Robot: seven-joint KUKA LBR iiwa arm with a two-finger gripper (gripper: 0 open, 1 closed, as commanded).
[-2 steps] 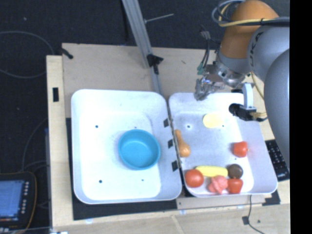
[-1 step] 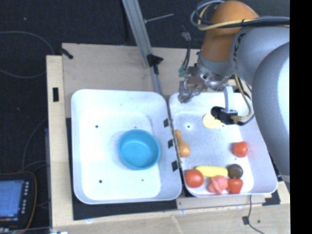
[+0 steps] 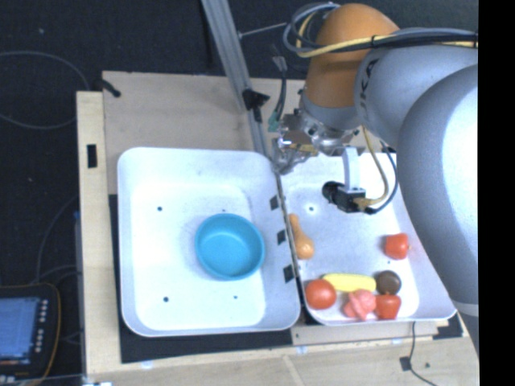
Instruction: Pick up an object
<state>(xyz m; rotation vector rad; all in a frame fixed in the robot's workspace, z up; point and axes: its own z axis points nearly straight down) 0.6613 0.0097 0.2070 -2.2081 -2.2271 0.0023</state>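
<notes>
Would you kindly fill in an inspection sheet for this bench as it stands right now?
Surface: wooden bench bearing left bin and right bin.
Job's things: blue bowl in left bin; carrot, banana, three red fruits, a brown one and a pink toy in right bin.
Clutter: nothing seen.
Grippers: claw over the bins' shared far edge; state unclear.
Cables: black loop below the wrist.
Surroundings: pendant screen, dark floor.

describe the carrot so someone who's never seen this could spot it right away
Look at the right bin, the one with the small food items. The carrot lies along its left wall, by the divide between the two bins, above the red tomato. It is the only long, thin orange item, lying apart from the cluster at the bin's lower edge.
</notes>
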